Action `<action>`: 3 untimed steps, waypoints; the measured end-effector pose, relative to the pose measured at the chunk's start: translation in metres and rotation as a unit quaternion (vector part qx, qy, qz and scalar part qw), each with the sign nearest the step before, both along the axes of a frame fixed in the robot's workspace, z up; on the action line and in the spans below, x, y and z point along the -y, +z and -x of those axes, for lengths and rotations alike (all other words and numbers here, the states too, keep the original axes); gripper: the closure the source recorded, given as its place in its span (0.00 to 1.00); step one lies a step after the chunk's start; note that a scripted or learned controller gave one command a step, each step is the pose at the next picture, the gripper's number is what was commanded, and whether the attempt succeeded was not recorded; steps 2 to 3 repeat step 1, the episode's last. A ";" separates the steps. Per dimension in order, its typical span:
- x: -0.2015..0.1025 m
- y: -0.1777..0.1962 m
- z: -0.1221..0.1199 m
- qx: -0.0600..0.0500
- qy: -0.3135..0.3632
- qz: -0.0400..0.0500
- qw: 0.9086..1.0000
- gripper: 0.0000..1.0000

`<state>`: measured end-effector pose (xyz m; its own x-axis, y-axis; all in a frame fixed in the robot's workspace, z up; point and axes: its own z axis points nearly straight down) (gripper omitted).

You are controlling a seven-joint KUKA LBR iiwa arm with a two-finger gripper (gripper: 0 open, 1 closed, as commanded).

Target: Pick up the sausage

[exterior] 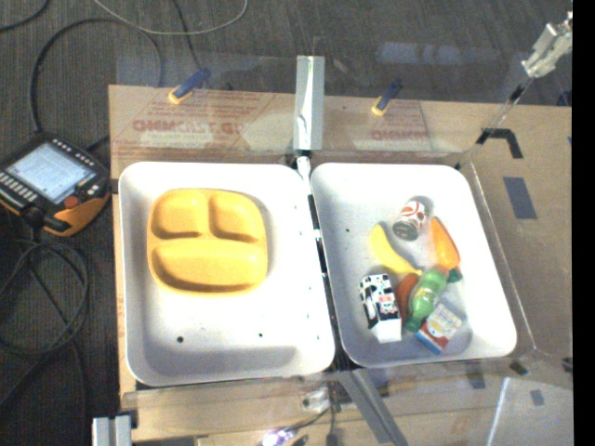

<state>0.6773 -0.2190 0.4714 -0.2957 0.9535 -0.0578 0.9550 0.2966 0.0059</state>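
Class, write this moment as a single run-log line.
claw: top right, off the bins | sausage: in right bin, partly under green bottle, ungrasped | yellow tray: in left bin

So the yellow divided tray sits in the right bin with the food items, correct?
Not quite. The camera view shows the yellow divided tray alone in the left bin; the food items, including the green bottle, lie in the right bin.

2 bins side by side. Left bin [139, 342]: tray [209, 240] inside. Right bin [483, 249]: can [412, 217] at back, carrot [445, 242] right of it, banana [388, 249] left, bottle [426, 294] in front, sausage [407, 292] just beside bottle, milk carton [380, 307] further left, box [441, 327] at front.
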 end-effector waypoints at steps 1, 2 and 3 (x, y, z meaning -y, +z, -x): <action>-0.001 0.010 -0.001 0.001 0.000 0.001 1.000 1.00; -0.001 0.010 -0.001 0.001 0.000 0.001 1.000 1.00; -0.001 0.010 -0.001 0.001 0.000 0.001 1.000 1.00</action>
